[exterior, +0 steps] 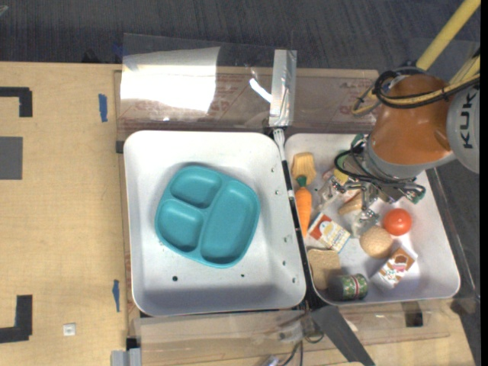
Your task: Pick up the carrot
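A wooden counter (61, 227) is seen from above, with black tape marks near its left edge and short blue tape strips (102, 107) further in. Two shallow white bins are set side by side on its right half. In the left bin (145, 158) a teal divided plate (207, 215) lies roughly at the centre, tilted a little, its three compartments bare. Behind the bins a sheet of clear plastic (171, 86) is taped across the back edge of the counter.

In the right bin (446, 269) a cluster of toy foods is gathered. The carrot (303, 208) lies along the bin's left wall, its green top pointing toward the back edge and its orange body toward the front, just in front of a small yellowish block (303, 163). A red-and-white packet (329, 232) lies just beside the carrot's lower end. Nearer the front edge, a tan slice (323, 263) and a dark green can (349, 286) are seen. A round beige piece (375, 242), a red tomato (396, 222) and a small printed carton (397, 265) lie toward the bin's right side.

The arm's orange band (410, 124) is seen over the back of the right bin, and the end effector (369, 202) is lowered among the items right of the carrot, apart from it. Whether it is released or clenched cannot be told.
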`<move>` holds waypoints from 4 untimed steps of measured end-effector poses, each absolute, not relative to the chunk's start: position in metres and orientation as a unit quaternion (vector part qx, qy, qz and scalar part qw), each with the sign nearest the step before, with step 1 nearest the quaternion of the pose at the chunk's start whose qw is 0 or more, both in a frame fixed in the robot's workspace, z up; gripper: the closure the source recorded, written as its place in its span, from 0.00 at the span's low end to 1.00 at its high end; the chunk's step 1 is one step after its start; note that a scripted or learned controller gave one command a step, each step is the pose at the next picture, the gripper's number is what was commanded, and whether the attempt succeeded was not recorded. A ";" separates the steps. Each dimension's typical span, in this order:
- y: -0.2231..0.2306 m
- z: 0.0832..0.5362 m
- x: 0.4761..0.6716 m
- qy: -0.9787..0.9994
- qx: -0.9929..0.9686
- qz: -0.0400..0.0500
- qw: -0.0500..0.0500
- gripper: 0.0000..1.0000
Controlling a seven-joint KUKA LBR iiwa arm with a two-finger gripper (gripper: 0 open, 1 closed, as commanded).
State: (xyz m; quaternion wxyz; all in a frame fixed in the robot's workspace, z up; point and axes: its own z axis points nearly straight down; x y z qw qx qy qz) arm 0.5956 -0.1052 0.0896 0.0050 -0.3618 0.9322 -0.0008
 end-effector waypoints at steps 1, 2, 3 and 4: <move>-0.096 0.090 0.560 0.962 -0.272 -0.003 0.007 0.00; -0.091 0.090 0.605 0.945 -0.326 -0.002 0.007 0.00; -0.096 0.090 0.584 0.994 -0.110 0.000 0.007 0.00; -0.090 0.089 0.630 0.995 -0.098 0.000 0.007 0.00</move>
